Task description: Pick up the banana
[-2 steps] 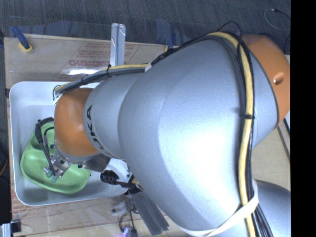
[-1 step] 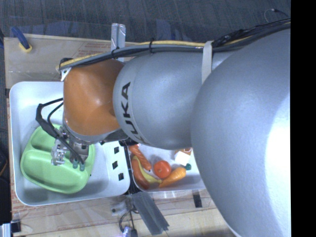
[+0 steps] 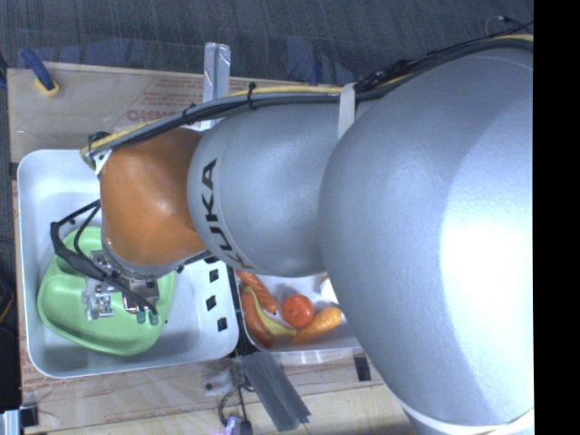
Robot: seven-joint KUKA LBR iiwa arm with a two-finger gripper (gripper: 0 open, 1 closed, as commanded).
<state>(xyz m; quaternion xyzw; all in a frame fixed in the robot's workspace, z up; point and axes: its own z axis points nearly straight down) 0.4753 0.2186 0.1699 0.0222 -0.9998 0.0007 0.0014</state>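
Nearest the camera's lower edge, the right bin [image 3: 313,356] shows as a small wedge of white floor and rim beneath the arm [image 3: 381,216]. In that wedge lies a cluster of toy food: the banana [image 3: 269,321], a yellow curve lying flat, with a red tomato [image 3: 297,310] touching it on the right, an orange carrot [image 3: 321,322] just beyond the tomato, and a reddish-orange sausage-like piece [image 3: 255,289] at its upper left. A darker brown-red form curves under the banana; what it is cannot be made out.

To the left, across the divider where the two rims meet, the left bin [image 3: 36,175] holds a pale green bowl-like dish [image 3: 68,311], which takes up most of its lower half. The gripper [image 3: 118,308] hangs directly over this dish, its metal parts and dark cables seen against the green. Whether the jaws are released or clenched cannot be told from this angle, since the orange band [image 3: 145,202] and the wrist cover them from above.

The banana is therefore in the other bin from the jaws, well apart from them, with the divider between. The grey body of the arm overhangs most of the right bin and hides the rest of its contents.

Farther back, the wooden bench [image 3: 136,98] carries a grey upright post [image 3: 217,71] and a blue-and-yellow clamp [image 3: 38,71] at its far left corner.
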